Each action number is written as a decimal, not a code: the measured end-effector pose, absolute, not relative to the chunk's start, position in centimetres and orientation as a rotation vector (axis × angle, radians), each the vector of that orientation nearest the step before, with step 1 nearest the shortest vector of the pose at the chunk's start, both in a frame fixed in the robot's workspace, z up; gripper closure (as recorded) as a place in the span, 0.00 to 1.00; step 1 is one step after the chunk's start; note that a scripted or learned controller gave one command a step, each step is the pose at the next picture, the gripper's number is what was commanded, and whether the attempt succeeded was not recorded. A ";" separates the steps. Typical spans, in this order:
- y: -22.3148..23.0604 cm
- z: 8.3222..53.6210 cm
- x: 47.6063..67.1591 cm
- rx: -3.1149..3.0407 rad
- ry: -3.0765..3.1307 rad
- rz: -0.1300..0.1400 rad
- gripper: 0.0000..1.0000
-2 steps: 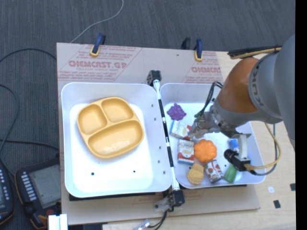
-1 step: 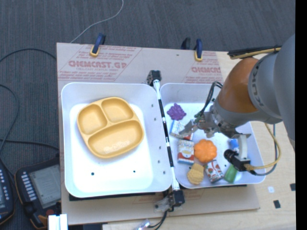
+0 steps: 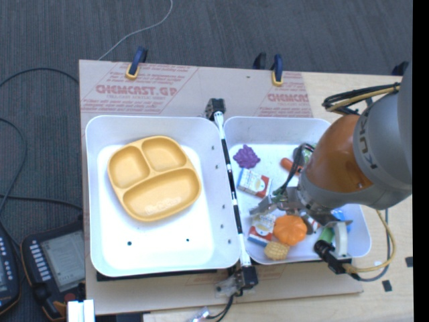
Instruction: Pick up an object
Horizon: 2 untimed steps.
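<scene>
Camera view is showing the grey, orange-banded arm's jaws hanging low in the right white bin (their state I cannot tell), just above a round orange plastic fruit beside a purple grape cluster.

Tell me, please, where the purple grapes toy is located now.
The purple grapes toy lies in the right bin, near its upper left corner, just above the small red-and-white carton.

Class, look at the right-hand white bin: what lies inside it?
Inside the right white bin: a purple grape bunch, a small red-and-white carton, an orange round fruit and a yellow waffle-textured piece. The grey arm with its orange band covers the bin's right part.
</scene>
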<state>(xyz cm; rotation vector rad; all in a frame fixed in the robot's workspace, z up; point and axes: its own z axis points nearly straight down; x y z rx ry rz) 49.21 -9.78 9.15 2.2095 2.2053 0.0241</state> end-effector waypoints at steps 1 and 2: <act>-9.7 10.4 49.5 2.207 2.207 0.030 1.00; -9.7 10.3 49.4 2.206 2.207 0.030 0.00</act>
